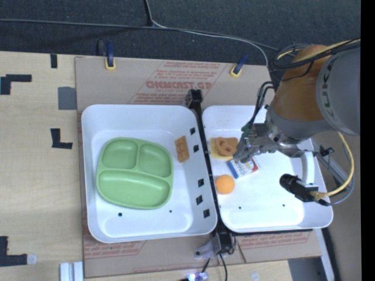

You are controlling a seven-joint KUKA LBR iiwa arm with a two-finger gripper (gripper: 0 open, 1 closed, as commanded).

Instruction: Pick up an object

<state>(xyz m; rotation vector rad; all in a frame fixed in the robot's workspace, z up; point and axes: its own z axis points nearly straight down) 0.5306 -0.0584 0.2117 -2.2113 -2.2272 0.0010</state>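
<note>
Your claw (pixel 245 151) fingertips blurred over the half-covered blue-and-white packet (pixel 242 168), arm (pixel 319 92) cropped at right.

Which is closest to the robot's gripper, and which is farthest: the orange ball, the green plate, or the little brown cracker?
From the gripper, seen from above:
1. Orange ball, in the right bin, just below-left of the gripper.
2. Brown cracker, in the left bin near the divider.
3. Green plate, farther left, in the middle of the left bin.

A robotics lab bench is showing here; white bins (pixel 88 157) are sitting on clamped cardboard (pixel 170 81). Cables (pixel 176 29) are trailing across dark carpet.
</note>
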